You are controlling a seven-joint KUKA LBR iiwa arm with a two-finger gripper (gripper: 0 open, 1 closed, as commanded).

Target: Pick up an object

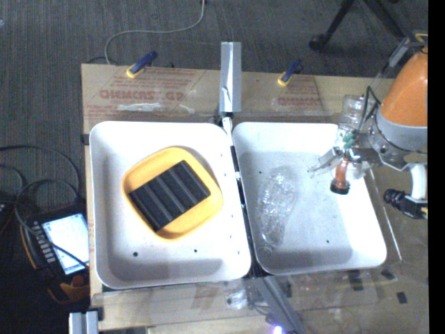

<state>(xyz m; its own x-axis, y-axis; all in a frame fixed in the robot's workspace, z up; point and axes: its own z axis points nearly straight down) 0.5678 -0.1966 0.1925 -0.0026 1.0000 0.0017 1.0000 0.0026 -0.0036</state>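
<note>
My arm comes in from the right, its orange band over the far right corner of the right bin. My gripper hangs above the right side of that bin, near its right wall. The tips are a small reddish-brown blur low at the end of the wrist, with pale metal parts splayed just above them, and I cannot tell whether my fingers are apart or together. I see nothing clearly between them.

A clear plastic bottle lies on its side on the floor of the right bin, left of centre, running from the middle down toward the near edge. It lies apart from my gripper, well to its left and a little nearer the camera.

In the left bin sits a yellow tray with rounded corners, turned at an angle, carrying a black ribbed insert. It rests in the middle of that bin, touching no wall.

The two bins sit side by side on the tabletop, their inner rims meeting under a grey upright bar at the far edge. Two clamps with yellow and blue grips hold the far edge of the tabletop. Cables and a small lit screen lie on the floor at the left.
</note>
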